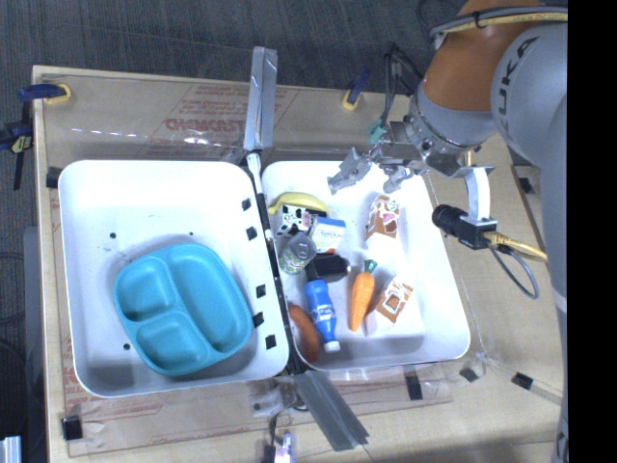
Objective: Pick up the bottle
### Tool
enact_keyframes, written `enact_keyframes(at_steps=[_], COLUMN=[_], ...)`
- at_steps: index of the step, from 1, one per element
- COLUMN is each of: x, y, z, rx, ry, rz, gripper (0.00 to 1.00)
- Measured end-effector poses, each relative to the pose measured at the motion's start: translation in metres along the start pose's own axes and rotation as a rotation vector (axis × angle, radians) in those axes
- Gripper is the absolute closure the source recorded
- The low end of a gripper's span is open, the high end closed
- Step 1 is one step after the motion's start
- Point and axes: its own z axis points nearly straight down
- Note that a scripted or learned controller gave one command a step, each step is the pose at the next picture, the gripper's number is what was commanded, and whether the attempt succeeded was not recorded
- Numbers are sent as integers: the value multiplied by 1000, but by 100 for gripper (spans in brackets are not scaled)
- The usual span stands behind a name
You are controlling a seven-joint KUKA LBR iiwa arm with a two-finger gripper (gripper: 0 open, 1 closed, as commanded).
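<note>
We look down on the KUKA arm [511, 56], reaching in from the right, its gripper [371, 169] poised over the far rim of the right bin [443, 287]. The two fingers [345, 175] stand apart w/ nothing between them.

The bottle [323, 314] (blue, white cap toward the near wall) lies flat in that bin, well apart from the gripper. All else we place relative to the bottle: a carrot [360, 300] lies just beside it on the right, a brown rounded item [303, 327] touches it on the left, and a black object [330, 265] sits at its far end. Beyond that, toward the far wall, are a small metal can [298, 251], a blue-and-white pkg [329, 230] and a banana [297, 201]. Two small brown-and-white cartons sit further right of the bottle, one [393, 300] past the carrot, one [384, 218] nearer the gripper.

Left of the bottle, across the divider, the left bin [87, 258] holds a teal compartment tray [181, 307].
</note>
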Motion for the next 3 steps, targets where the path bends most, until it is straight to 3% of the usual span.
enact_keyframes(at_steps=[1, 2, 3], x=[22, -7, -16], y=[-17, -56, -106], z=[173, 187, 187], rx=[-5, -1, -2], ry=[-2, 1, 1], rz=[111, -64, 79], gripper=[0, 0, 0])
